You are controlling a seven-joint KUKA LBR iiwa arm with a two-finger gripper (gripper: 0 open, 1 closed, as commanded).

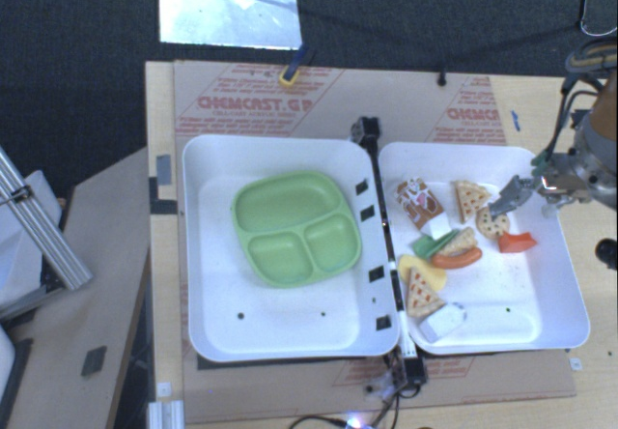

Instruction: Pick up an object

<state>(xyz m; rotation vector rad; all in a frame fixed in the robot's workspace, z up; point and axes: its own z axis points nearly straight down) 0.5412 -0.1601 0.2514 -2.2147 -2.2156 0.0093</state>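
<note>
The right bin holds several toy foods. Among them are a frosted pastry, a waffle wedge, a round cookie, a red piece and a hot dog with green leaf. A yellow piece, a pizza slice and a white block lie nearer the front. My gripper reaches in from the right and hangs just above and right of the cookie, over the bin's back right part. I see nothing held in it.
The left bin carries a green divided plate. A black divider with clips runs between the two bins. Cardboard lies under the bins, and a cable hangs near the arm at the right.
</note>
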